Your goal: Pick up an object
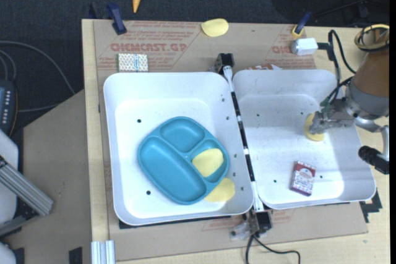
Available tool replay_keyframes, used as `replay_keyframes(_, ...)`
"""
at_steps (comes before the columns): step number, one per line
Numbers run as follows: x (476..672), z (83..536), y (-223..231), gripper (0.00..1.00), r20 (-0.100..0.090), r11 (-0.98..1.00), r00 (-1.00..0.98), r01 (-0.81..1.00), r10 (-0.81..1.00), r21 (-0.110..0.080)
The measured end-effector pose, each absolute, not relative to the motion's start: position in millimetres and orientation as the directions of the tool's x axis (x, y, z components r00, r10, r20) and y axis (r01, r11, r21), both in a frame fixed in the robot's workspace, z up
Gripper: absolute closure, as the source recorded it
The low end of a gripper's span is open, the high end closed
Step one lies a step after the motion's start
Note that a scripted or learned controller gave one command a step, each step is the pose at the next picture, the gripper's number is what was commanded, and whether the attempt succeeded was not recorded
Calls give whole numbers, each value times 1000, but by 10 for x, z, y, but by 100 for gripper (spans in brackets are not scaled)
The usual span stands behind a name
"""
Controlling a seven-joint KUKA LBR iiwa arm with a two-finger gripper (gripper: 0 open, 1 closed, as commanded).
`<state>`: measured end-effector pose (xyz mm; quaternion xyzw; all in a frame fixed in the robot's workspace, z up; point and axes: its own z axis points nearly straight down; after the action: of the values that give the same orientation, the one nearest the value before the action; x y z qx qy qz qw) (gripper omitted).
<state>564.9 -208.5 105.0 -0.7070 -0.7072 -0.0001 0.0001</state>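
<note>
Claw [317, 123] is seen low in the right bin [272, 86], down over a small yellow piece [315, 133] near the bin's right side. Whether that piece is actually gripped can't be told, since the metal at the tip blurs into it and the fingers aren't made out clearly. So open or closed is left as unknown. The yellow piece peeks out just below and left of the claw, touching it or close to it.

Behind the claw, the arm [370, 86] comes in from the right, with its orange band seen above the wrist.

Also in the right bin, a small red card box [302, 178] is lying flat toward the front, well apart from the claw.

Over in the left bin [124, 108], a blue divided tray [170, 157] is sitting tilted at an angle. A yellow lump [208, 161] is resting in its small right compartment, and another yellow piece [221, 191] is tucked just beside the tray's lower right edge, on the bin floor.

Outside the bins, on the board [93, 133], a yellow blob [215, 27] is seen at the back, plus a small patterned packet [133, 62] near the left bin's back corner.
</note>
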Motion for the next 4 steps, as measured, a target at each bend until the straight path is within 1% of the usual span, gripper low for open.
replay_keyframes(1, 5648, 1048, -2084, 0, 1, 0, 0, 1000, 1000, 0)
replay_keyframes(2, 5654, 1149, -2083, 100, 0, 0, 0, 1000, 1000, 2)
replay_keyframes(3, 5653, 1147, -2082, 0, 0, 0, 0, 1000, 1000, 2)
replay_keyframes(4, 5566, 944, -2115, 0, 1, 0, 0, 1000, 1000, -3)
